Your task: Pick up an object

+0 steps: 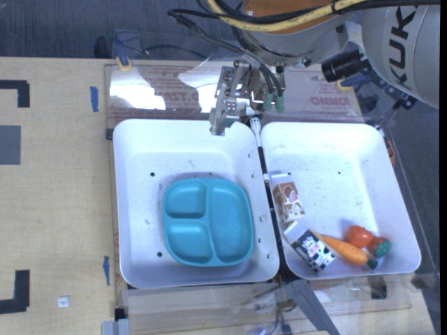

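My gripper (237,114) hangs above the back rim where the two bins meet, well clear of every object. Its fingers (222,114) look apart, with nothing between them. The right bin (335,152) holds a small brown and white packet (288,199) near its left wall. At its front lie a black and white spotted box (314,251), an orange carrot (342,248), a red tomato (359,235) and a small red and green piece (380,246). A blue divided plate (208,222) lies in the left bin (174,152).
The arm's grey and orange body with its cables (293,12) hangs over the back of the bench. Behind the bins runs a clear panel (160,93) with red print. To the left is the bare wooden bench top (52,187).
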`<state>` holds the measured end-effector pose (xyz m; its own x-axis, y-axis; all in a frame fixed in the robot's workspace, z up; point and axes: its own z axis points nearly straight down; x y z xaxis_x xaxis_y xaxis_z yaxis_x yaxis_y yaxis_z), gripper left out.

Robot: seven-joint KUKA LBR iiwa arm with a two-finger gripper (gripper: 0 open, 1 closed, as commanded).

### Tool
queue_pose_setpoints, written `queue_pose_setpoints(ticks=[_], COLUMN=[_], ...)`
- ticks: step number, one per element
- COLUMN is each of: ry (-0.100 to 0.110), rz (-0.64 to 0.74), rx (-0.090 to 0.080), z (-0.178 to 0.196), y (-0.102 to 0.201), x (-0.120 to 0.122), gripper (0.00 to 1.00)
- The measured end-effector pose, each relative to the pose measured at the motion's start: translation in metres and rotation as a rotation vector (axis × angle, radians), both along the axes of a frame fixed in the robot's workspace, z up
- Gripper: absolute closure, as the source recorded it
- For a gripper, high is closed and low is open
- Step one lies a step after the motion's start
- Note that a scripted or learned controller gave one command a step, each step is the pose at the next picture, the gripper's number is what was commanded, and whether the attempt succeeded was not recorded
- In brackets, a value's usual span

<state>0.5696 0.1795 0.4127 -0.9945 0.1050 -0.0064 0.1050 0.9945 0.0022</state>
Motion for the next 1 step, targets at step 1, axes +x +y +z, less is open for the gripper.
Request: queue_pose_setpoints(ticks=[1], ry=[-0.004], rz=[0.162], rx=[0.000], z=[0.0245], y=[-0.0084], x=[-0.0008], gripper=[1.00])
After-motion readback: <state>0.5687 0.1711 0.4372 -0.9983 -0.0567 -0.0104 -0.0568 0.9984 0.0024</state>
